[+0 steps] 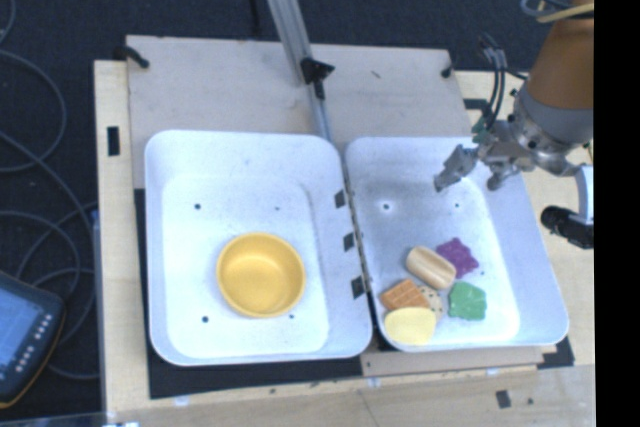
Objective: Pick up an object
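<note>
- My gripper [472, 171] hangs over the top part of the right bin [520, 215], with its two fingers spread apart and nothing between them
- The things I can pick up all sit in a little bunch at the bottom of that bin, well apart from my gripper
- The bread roll [431, 266] looks like the best pick to me, because it sits at the top of the bunch with bare bin floor above it
- The bread roll is long and round, and its long side runs from upper left to lower right
- I think I should turn my fingers so they close across its short side, not along its long side
- The purple toy [459, 255] is just beside it on the right, and the waffle [405, 295] is just below, so I should come straight down and not bump them
- The yellow piece [411, 325] and the green toy [467, 301] lie lower down
- The yellow bowl [261, 274] sits in the left bin [170, 215], and I leave it alone
</note>
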Controlling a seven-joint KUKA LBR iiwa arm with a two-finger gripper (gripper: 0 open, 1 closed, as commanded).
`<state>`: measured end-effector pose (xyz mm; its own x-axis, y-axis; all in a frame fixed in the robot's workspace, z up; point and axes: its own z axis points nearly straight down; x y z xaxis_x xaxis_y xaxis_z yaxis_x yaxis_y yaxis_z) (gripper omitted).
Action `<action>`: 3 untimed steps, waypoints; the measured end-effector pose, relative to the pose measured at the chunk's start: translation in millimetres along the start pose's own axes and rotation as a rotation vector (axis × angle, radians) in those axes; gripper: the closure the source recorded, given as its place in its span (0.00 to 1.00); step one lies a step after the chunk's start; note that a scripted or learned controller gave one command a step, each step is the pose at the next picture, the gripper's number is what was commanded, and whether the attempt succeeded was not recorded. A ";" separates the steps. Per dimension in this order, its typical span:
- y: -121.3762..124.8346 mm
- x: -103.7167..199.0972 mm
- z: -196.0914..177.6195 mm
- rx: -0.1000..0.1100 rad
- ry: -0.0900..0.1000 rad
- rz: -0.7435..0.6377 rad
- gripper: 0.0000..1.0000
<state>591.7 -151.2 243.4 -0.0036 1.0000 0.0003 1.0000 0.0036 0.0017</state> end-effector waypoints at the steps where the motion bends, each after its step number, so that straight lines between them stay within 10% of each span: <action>1: 0.1 0.2 0.0 0.000 0.001 0.000 0.00; 3: -10.9 -1.4 123.8 0.008 -0.002 0.005 0.00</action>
<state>581.1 -152.6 119.6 0.0014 1.0000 -0.0016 1.0000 -0.0014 -0.0058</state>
